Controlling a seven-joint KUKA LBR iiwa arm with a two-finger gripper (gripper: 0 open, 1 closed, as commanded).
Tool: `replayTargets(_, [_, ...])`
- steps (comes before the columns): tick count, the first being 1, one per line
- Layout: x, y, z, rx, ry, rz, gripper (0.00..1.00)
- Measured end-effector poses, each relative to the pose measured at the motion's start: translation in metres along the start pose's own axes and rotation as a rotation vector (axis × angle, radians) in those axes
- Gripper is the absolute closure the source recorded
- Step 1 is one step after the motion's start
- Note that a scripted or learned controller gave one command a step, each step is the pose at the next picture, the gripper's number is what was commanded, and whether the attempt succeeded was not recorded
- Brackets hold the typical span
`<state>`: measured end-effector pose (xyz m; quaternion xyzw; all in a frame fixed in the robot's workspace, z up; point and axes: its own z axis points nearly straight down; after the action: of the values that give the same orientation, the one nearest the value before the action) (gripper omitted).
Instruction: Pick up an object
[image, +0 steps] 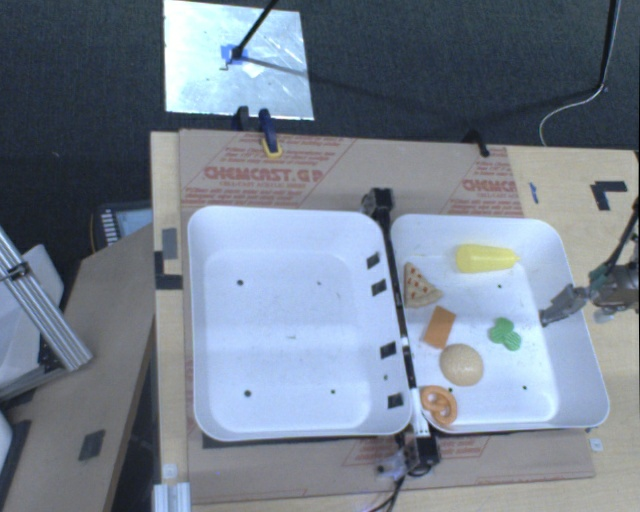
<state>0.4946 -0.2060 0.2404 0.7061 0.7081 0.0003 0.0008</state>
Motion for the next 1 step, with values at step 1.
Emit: replayTargets(1, [0.0158, 0.0611, -0.2136, -0.021, -0.007, -0.005, 0.0])
